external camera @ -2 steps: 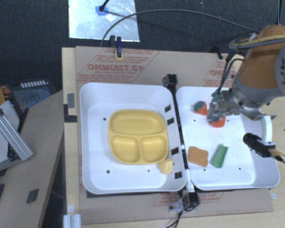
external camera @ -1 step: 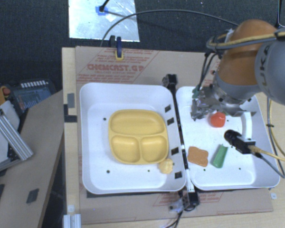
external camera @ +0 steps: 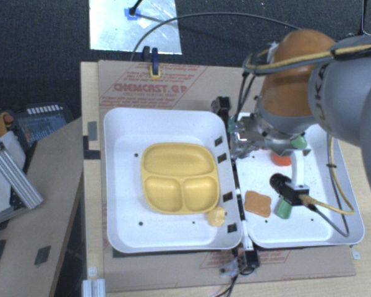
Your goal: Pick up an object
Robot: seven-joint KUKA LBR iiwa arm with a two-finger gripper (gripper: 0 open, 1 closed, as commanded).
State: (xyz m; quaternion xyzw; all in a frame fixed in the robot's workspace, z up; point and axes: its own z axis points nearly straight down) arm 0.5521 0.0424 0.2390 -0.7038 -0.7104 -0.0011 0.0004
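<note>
The grey arm with its orange band reaches in from the right and hangs over the right bin [external camera: 334,228]. Its gripper [external camera: 242,138] sits low at that bin's upper left corner, close to the divider between the bins. In the right bin lie a tan flat piece [external camera: 258,203], a green cylinder [external camera: 283,210], an orange-red item [external camera: 282,160] and a green item [external camera: 299,142], the last two partly hidden by the wrist. The left bin [external camera: 120,184] holds a yellow divided plate [external camera: 178,177] and a small yellow lump [external camera: 216,216].
Both bins rest on a cardboard sheet [external camera: 154,82] on the bench. A yellow cable [external camera: 334,187] loops over the right bin's right side. Aluminium framing and a keypad device [external camera: 42,121] stand off to the left.
</note>
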